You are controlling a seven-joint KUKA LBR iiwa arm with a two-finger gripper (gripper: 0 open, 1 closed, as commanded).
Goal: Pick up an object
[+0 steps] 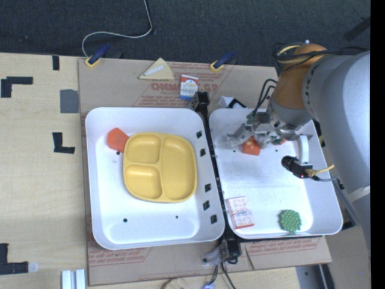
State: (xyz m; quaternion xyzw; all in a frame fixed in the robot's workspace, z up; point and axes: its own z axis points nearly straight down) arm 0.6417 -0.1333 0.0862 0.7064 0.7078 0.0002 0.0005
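Clearly the arm takes most of the right side, because it reaches over the right bin to work in its upper part. Next in size is the left bin, which carries a yellow divided plate in its middle, with a small orange piece touching the plate's upper left rim. The gripper hangs low over the upper left area of the right bin, just above an orange block, which I judge to be the target (it is the nearest thing). Whether the gripper is spread or pinching the block, I cannot tell, since the wrist covers it. A green ball and a small printed card lie near the lower edge, well apart from the gripper.
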